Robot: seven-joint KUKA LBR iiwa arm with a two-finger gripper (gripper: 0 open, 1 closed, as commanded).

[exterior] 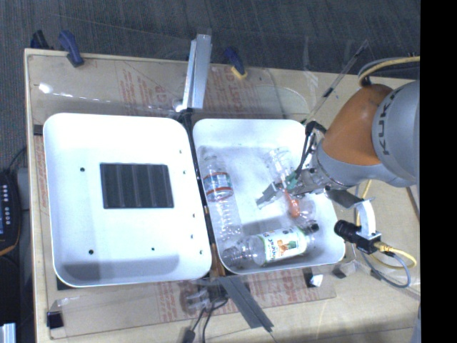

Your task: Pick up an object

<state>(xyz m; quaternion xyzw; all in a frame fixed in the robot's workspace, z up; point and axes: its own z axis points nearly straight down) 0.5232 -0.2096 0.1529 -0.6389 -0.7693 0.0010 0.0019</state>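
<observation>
Inside the right white bin point(214, 138), the two-finger gripper point(280, 189) is seen low; whether its jaws are apart cannot be told. Just beside it, an orange-marked clear plastic item point(293, 204) is noted. Two clear plastic bottles point(218, 195) point(275, 247) lie nearby. A dark ribbed panel point(136, 185) is set in the left white bin point(71, 141).

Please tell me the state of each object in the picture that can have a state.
upright-label bottle: lying flat, left side of right bin
second bottle: lying flat along front wall
clear plastic item: crumpled
gripper: low inside right bin
left bin: dark grate at centre
</observation>
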